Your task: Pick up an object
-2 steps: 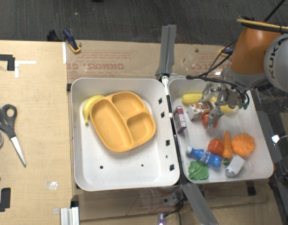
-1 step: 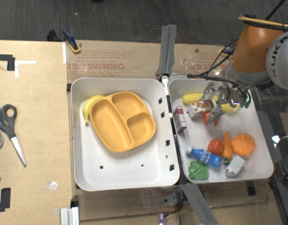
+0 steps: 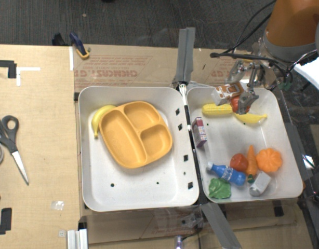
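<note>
From where I stand the grey arm with its orange band reaches in from the right and hangs over the far end of the right bin [image 3: 287, 139]; the gripper [image 3: 246, 101] sits low among the clutter there, and the fingers look drawn close around something small and red [image 3: 235, 104], though I cannot tell whether they are truly clamped on it or merely beside it; just left of them lies a corn cob [image 3: 217, 109], touching or nearly touching that red piece, and just below lies a yellow banana [image 3: 250, 118]; a small brown-and-white packet [image 3: 225, 92] rests against the bin's far wall behind them; so the step in hand, as I judge it, is the grasp itself, down at the object and not yet lifted; the next move calls for a clean straight rise without dragging the corn or the banana along; the risk is a slip, since the piece is small and crowded; elsewhere in that bin sit a purple carton [image 3: 200, 131] by the left wall, and near the front an orange pumpkin [image 3: 269, 160], a carrot [image 3: 252, 160], a tomato [image 3: 239, 162], a blue bottle [image 3: 227, 174] and a green leafy piece [image 3: 220, 189]; the left bin [image 3: 97, 191] holds an orange divided tray [image 3: 134, 134] with another banana [image 3: 100, 117] tucked at its edge; scissors [image 3: 11, 144] lie on the bench well apart.
</note>
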`<state>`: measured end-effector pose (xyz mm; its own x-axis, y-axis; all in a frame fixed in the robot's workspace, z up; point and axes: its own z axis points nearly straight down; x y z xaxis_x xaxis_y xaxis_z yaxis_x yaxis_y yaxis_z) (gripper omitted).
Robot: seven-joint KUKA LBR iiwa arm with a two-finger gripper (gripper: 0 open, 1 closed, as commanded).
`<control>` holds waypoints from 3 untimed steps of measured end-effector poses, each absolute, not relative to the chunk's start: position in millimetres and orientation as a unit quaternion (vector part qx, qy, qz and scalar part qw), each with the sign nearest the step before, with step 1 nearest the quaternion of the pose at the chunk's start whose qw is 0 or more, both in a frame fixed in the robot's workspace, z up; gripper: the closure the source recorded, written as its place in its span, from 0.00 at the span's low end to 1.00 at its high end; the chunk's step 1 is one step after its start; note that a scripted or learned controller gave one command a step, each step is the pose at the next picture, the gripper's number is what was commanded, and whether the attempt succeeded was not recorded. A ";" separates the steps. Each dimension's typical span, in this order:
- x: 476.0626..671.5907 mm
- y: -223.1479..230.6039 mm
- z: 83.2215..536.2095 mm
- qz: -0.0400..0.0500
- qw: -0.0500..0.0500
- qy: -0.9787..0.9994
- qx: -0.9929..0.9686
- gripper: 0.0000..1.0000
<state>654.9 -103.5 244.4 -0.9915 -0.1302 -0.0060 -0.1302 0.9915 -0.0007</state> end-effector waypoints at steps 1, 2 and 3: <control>623.7 -99.3 97.5 0.000 0.003 1.000 -0.002 1.00; 628.5 -44.4 267.3 0.000 0.003 0.999 -0.033 1.00; 517.8 -21.5 191.0 0.000 -0.001 1.000 0.012 1.00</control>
